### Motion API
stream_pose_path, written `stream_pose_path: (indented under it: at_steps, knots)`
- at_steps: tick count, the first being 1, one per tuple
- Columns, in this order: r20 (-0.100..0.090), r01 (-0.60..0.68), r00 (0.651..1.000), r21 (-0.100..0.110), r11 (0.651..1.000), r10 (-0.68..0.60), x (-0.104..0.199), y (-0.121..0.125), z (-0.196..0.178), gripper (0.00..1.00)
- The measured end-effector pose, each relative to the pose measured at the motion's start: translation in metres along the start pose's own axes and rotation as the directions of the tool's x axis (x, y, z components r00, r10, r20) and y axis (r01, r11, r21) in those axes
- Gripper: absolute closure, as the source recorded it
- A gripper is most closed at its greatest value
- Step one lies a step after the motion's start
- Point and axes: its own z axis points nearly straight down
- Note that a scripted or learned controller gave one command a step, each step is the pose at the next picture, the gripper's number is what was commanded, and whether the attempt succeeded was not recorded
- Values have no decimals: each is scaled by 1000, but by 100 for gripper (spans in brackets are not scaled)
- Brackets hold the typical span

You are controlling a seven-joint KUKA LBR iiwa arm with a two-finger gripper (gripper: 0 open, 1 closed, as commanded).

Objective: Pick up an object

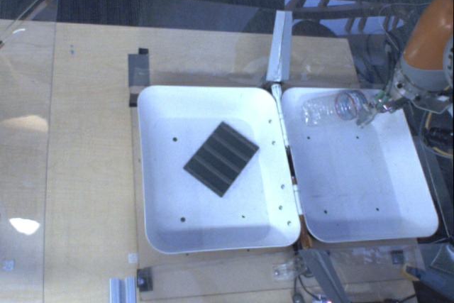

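Clear plastic bottle (332,108), crumpled and see-through, lies on its side at the far edge of the right bin (369,223). The gripper (374,108) sits right at the bottle's neck end, its grip impossible to judge. A dark ribbed rectangular pad (221,158) rests in the left bin (159,174)

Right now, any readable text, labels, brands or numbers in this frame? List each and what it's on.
None readable.
Dark ribbed pad in the left bin: grooves, no lettering.
Clear plastic bottle in the right bin, by the gripper: any label too blurred to tell.
Bench: no markings seen.
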Motion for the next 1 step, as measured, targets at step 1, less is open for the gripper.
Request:
stream_pose_path:
  at_steps: [1]
  knots:
    - [5, -142, 990, -17, 990, 142, 63, 34, -43, 100]
